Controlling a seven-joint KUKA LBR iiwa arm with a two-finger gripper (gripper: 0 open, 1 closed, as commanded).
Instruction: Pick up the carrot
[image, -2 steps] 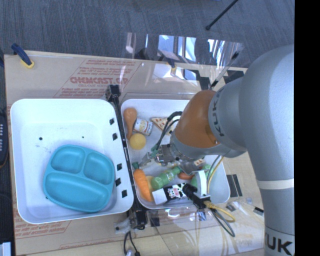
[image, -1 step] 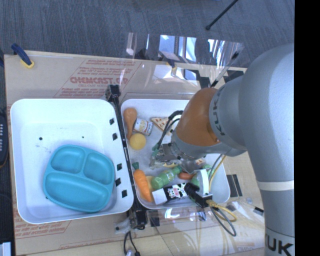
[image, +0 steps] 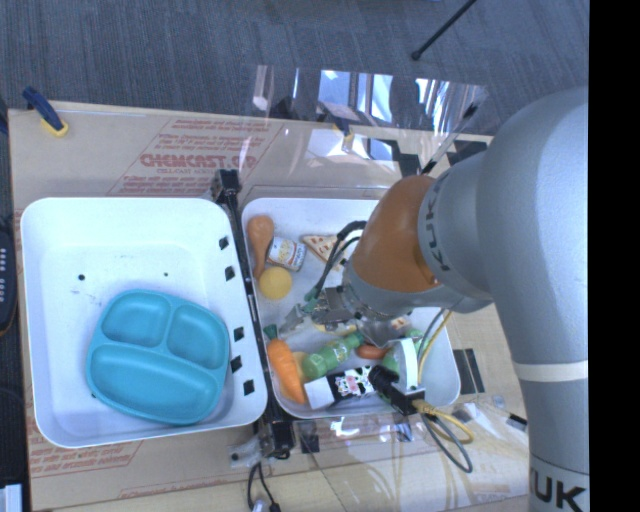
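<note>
The carrot is orange and lies along the front left wall of the right bin, tip toward the front. It lies free, with nothing gripping it. My gripper hangs low over the middle of that bin, under the orange-banded wrist. It stands a little behind and to the right of the carrot, and the wrist hides most of it.
Beside the carrot lie a green bottle, a black-and-white carton and a small red item. Farther back are a yellow ball, a small jar, a pizza slice and a tan-orange squash. The left bin holds a blue divided plate.
</note>
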